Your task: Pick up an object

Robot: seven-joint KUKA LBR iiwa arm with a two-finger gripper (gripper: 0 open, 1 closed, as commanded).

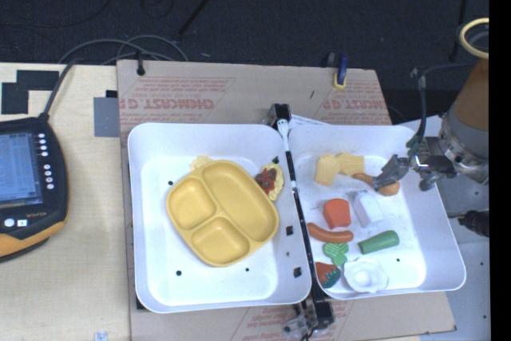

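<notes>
From my seat the arm (471,104) is cut off at the right edge, so I get only the orange band and the grey wrist. The gripper (393,172) reaches into the right bin (435,251) over its upper right part, and its dark fingers blur into an orange piece (386,187) lying right under the tips. I cannot tell whether the fingers are apart or together, nor whether they touch that piece.

A thin orange strip (363,178) runs from the orange piece toward a pale yellow block (338,168) in the bin's upper left; I cannot make out what either one is. Below sits a red-orange cup shape (337,212), with a whitish grey flat item (369,209) just beside it on the right, faint against the bin floor. Lower down lie a red sausage (330,234), a green cylinder (378,242), a leafy green piece (335,253) and a white round item (363,276) near the front rim, with a small multicoloured bit (330,276) touching the divider side.

The left bin (152,251) holds a yellow divided plate (222,212), tilted askew. A dark red and yellow toy (271,180) rests against the plate's upper right edge, partly hidden by it.

On the left, a teach pendant (28,184) is cut off by the frame
</notes>
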